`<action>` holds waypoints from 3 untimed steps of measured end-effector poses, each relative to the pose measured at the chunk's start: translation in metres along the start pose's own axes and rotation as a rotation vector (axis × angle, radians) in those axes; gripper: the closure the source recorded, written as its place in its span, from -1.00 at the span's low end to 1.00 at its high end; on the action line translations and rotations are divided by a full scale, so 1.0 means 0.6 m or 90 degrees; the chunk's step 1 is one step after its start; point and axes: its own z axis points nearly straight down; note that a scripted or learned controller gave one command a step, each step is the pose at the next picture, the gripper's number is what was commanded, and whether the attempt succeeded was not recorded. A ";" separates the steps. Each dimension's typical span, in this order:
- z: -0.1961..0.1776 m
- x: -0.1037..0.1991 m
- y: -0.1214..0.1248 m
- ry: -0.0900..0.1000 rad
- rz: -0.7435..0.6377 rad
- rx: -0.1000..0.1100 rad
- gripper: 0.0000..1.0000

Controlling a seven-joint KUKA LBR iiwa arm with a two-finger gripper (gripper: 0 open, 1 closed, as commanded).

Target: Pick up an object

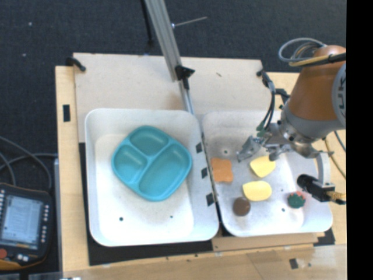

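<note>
Several small objects lie in the right bin (233,124): an orange square piece (221,170), a yellow piece (263,167), a second yellow piece (257,191), a brown round piece (241,206) and a green-and-red piece (296,200). My gripper (260,147) hangs over the middle of that bin, just above and left of the upper yellow piece. Its fingers (247,150) are spread, with nothing between them. The orange-banded arm (315,98) reaches in from the right.
The left bin (96,156) holds a teal divided plate (152,162). A slanted metal pole (166,34) rises from the back between the bins. A black fitting (315,186) sits near the right bin's right edge.
</note>
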 end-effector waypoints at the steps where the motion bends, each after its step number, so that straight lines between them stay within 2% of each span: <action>1: 0.000 0.000 0.000 0.000 0.001 0.000 -1.00; 3: 0.194 -0.005 0.001 -0.001 0.002 0.004 -1.00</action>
